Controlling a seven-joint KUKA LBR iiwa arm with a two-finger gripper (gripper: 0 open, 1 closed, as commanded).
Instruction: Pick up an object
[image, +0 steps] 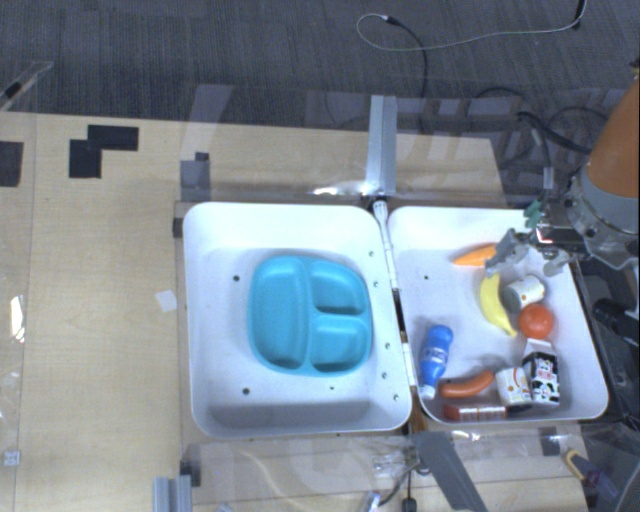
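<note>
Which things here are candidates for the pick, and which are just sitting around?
Pick candidates, right bin: carrot, banana, small cup, tomato, blue bottle, sausage, milk carton.

Lying about: blue divided plate, left bin.

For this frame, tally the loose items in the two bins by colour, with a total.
Blue: 2, divided tray in the left bin, bottle in the right bin
Orange or red: 3, carrot, ball, sausage
Yellow: 1, banana
White: 2, cup, carton
Total: 8
</note>
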